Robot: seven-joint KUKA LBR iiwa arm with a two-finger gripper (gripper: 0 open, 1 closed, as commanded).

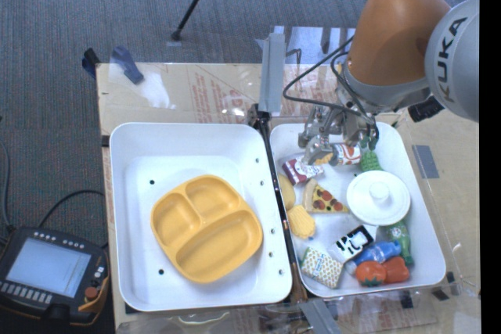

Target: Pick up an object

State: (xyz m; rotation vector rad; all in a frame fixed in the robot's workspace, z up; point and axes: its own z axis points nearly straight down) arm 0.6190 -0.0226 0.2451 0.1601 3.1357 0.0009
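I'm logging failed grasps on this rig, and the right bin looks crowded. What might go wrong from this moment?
1. The gripper hangs over the far end of the right bin, where a small packet and a green toy lie close together; it may catch two or neither.
2. The pizza slice toy and the white lidded bowl sit just beside them and could get shoved.
3. That corner is near the bin wall, which the fingers might hit.
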